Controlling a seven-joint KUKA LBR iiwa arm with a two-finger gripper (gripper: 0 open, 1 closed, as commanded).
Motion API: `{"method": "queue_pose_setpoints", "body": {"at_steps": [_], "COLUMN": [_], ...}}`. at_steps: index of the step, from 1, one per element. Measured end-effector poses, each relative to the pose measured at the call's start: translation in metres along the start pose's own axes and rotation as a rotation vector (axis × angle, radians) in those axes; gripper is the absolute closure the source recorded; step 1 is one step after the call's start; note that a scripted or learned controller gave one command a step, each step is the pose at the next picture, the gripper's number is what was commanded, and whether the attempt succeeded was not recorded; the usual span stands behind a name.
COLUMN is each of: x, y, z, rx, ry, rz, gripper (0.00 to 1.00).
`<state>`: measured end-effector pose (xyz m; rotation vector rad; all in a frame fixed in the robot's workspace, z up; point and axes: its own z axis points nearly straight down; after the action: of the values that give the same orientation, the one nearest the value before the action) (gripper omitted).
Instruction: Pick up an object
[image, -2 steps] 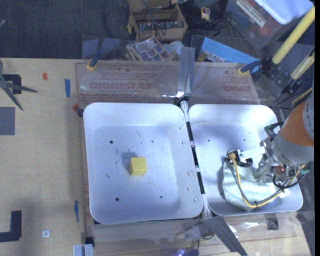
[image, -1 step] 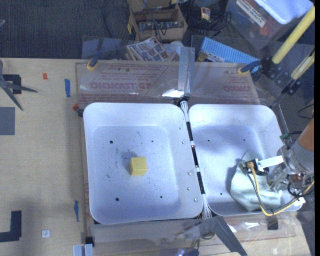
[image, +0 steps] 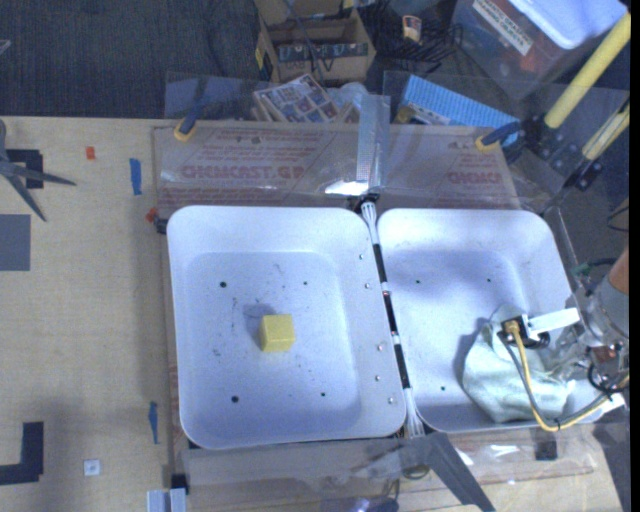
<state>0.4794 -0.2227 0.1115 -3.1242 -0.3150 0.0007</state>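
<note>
Crumpled pale cloth (image: 500, 385) lies nearest the camera, in the near right corner of the right bin (image: 440, 240). Gripper (image: 560, 345) sits just right of the cloth, at or on its edge; contact unclear. Whether it is open or grips anything: cannot tell. Cloth has no clear long axis, a loose heap. Yellow block (image: 277, 333) rests mid left bin (image: 190, 250), well apart leftward, roughly cubic, faces slightly skewed to the bin walls. Judgement: cloth is the nearer target.

bench (image: 70, 330): pale wood, left of the two white bins | clear plastic sheet (image: 260, 165): behind the bins | blue tape strip (image: 135, 176): on bench | yellow pole (image: 592, 68): behind bins, far right
</note>
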Motion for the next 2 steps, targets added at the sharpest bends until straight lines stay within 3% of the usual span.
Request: {"method": "queue_pose_setpoints", "body": {"at_steps": [1,2], "x": [0.001,0.001], "y": [-0.002,-0.004], "z": [0.018,-0.028], "rx": [0.006,0.000], "ry": [-0.001,-0.001], "rz": [-0.008,-0.001], "gripper": [1.00,1.00]}}
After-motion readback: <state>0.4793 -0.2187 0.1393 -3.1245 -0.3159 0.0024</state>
